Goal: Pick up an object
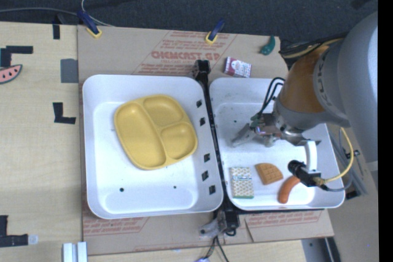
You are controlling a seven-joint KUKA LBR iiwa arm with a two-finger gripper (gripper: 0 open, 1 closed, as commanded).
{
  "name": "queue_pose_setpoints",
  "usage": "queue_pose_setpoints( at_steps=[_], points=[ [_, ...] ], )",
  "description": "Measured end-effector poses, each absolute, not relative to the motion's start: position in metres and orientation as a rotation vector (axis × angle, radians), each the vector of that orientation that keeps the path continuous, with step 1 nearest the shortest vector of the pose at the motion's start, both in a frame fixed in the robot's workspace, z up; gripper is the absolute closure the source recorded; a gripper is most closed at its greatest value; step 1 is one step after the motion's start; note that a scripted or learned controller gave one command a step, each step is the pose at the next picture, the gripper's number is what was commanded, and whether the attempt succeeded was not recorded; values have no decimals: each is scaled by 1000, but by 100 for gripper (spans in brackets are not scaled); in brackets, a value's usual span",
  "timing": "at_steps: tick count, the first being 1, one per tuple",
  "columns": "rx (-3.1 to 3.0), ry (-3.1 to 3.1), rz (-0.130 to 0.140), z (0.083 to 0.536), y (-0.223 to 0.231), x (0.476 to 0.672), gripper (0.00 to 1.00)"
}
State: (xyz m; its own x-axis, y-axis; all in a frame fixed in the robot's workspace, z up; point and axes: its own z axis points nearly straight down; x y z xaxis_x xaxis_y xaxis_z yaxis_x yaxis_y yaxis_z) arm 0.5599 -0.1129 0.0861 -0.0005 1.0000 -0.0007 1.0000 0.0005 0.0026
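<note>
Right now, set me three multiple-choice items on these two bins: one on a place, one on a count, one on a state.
1. Where is the yellow plate?
A. in the left bin
B. in the right bin
C. on the cardboard

2. How many compartments does the plate have?
A. one
B. three
C. five

3. How does the gripper stand in relation to the sausage?
A. it grips it
B. it rests on it
C. it is apart from it

Answers: 1 A, the plate lies inside the left bin. 2 B, raised ridges split it into three. 3 C, the gripper is over the right bin, farther back than the sausage, cracker and packet.
</note>
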Motion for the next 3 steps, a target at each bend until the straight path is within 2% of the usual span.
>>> queue_pose_setpoints(
  at_steps=[2, 3],
  points=[
    [2215, 2218, 5, 87, -111, 528, 0],
    [2214, 2219, 3, 86, -135, 616, 0]
  ],
)
